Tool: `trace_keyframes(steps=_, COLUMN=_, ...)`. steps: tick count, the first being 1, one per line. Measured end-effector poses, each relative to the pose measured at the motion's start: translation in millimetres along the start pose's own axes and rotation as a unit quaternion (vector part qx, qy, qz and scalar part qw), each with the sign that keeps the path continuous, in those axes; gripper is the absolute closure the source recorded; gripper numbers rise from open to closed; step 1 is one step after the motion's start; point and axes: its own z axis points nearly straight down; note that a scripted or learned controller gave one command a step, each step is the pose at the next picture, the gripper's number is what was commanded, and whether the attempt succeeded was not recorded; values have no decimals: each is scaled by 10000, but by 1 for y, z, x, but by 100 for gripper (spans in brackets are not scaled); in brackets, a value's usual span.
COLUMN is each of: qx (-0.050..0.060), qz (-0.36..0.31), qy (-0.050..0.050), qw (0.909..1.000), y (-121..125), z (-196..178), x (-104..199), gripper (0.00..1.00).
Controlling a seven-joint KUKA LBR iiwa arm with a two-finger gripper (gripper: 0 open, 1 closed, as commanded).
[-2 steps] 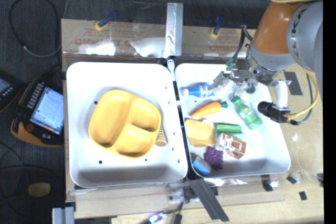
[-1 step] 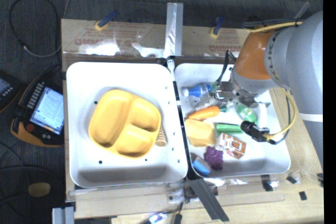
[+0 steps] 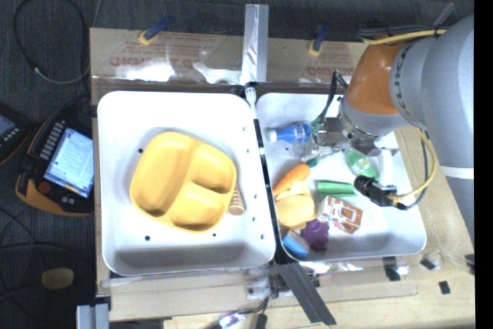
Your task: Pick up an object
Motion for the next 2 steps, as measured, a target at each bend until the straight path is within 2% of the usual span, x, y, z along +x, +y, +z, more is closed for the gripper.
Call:
trace_keyframes(steps=1, qx=6, qz=940, qy=-28, qw=9956, y=-35, z=-81, x=43, gripper=100)
trace_keyframes(steps=2, qx=7, qz=940, qy=-26, qw=9956, y=-35, z=-81, x=43, gripper=0)
